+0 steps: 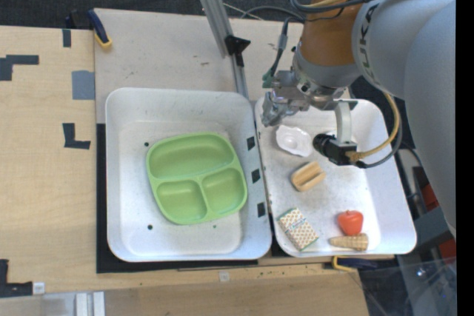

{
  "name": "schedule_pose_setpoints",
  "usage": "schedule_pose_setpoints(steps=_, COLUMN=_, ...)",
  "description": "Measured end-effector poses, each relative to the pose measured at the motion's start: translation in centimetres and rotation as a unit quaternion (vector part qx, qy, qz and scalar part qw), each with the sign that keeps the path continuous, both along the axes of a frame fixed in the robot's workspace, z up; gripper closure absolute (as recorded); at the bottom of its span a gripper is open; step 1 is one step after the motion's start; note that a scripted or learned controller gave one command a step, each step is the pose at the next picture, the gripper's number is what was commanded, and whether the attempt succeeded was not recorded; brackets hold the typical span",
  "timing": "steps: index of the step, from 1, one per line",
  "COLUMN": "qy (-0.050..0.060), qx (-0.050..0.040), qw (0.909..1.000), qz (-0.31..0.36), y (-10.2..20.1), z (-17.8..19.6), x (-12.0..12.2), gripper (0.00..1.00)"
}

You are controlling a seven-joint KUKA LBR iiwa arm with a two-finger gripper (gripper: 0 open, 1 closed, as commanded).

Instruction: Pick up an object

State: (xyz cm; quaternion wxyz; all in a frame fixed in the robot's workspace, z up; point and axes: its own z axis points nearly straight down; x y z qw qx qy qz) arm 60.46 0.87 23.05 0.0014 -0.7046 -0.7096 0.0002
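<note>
Right bin (396,222): end effector (272,109) above white object (293,140).

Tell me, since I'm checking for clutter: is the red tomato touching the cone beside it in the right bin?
Apart. The camera view shows a strip of white bin floor between the red tomato and the cone.

Glossy green plastic tray (196,177), pale wooden bench (44,166)
</note>
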Motion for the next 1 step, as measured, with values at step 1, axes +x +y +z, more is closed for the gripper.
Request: schedule_pose_setpoints(steps=1, qy=0.001, qx=-0.0004, qw=1.0000, qz=0.000, y=5.42, z=-1.14, x=-1.66, gripper=1.00)
